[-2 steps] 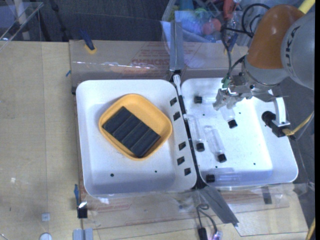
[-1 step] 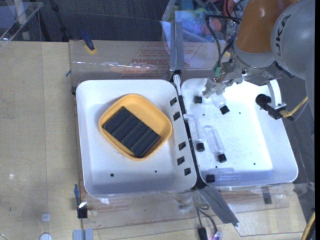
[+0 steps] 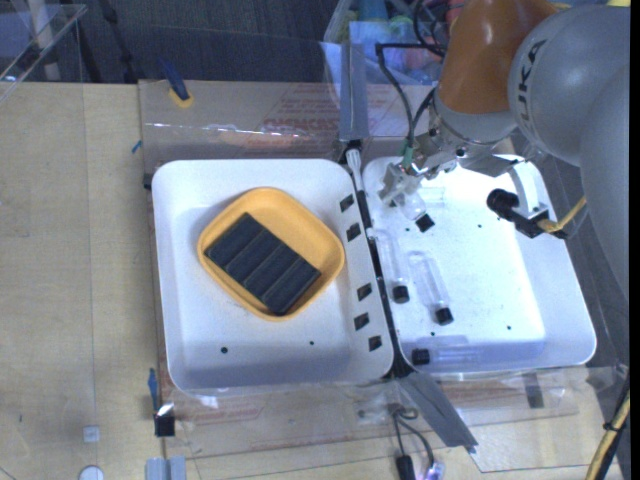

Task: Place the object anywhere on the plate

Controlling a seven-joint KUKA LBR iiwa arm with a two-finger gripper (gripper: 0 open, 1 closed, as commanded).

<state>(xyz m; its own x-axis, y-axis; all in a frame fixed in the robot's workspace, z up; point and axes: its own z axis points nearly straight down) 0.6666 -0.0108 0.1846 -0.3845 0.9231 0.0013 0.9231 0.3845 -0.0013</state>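
Observation:
A yellow, rounded-square plate (image 3: 225, 230) sits in the left white bin (image 3: 180, 348). A dark, ribbed, flat rectangular object (image 3: 262, 260) lies on the plate, tilted diagonally and covering most of its middle. My gripper (image 3: 408, 180) hangs below the orange band of the grey arm, over the far-left corner of the right bin (image 3: 540, 318), close to the divider. It is well apart from the plate and the dark object. Nothing is visibly held.
The divider (image 3: 362, 258) between the bins carries several small black tabs. In the right bin lie a clear plastic piece (image 3: 425, 273) and a few small black bits (image 3: 443, 315). The arm's grey body (image 3: 580, 78) looms over the right bin's far side. Cables and clutter sit behind the bins.

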